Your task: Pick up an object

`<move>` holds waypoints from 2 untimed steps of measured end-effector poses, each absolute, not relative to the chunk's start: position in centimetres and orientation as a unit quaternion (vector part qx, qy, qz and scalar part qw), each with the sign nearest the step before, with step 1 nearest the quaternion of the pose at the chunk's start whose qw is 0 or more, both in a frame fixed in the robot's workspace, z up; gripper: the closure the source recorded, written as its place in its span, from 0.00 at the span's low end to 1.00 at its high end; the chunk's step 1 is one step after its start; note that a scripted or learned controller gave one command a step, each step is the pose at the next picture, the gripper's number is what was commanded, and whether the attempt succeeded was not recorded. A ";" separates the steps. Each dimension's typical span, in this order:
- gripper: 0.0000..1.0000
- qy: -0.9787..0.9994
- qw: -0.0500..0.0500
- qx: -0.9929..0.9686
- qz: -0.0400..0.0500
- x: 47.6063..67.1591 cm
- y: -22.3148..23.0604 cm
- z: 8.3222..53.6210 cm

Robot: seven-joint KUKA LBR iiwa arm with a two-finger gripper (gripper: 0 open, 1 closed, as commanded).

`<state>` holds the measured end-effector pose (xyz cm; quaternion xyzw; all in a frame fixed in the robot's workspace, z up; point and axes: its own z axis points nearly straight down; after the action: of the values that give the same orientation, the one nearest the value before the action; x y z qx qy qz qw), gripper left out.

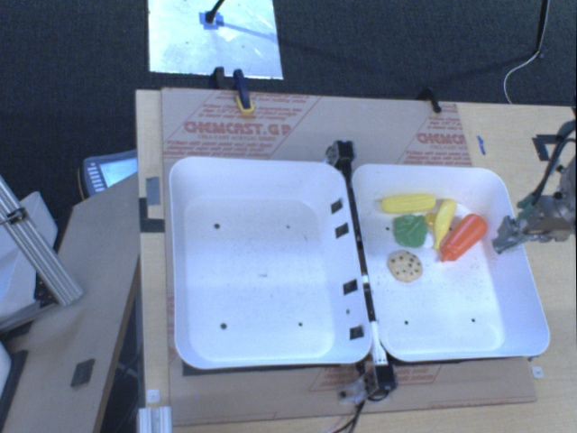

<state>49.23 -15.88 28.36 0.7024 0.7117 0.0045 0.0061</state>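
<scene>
The right bin [505, 332] holds a cluster of toy foods near its back. A yellow corn cob [407, 204] lies farthest back, with a green leafy piece [411, 231] just in front of it. A small yellow piece [442, 222] leans beside an orange carrot [463, 237]. A round cookie with dark chips [406, 265] lies nearest the front. My gripper [507, 234] hangs at the bin's right rim, just right of the carrot's tip and apart from it. I see nothing held in it.
The left bin [180, 269] stands beside the right one, with black clips [343, 231] along the shared wall. A cardboard sheet [297, 124] underlies both bins. A metal plate [212, 25] lies behind, and an aluminium rail [36, 251] sits at the far left.
</scene>
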 end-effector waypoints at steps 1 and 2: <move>1.00 0.706 -0.003 0.708 -0.003 48.4 -20.9 17.0; 1.00 0.708 0.002 0.706 0.001 48.8 -20.7 18.7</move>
<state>48.77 -20.70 18.74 0.7061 0.7081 0.0009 0.0022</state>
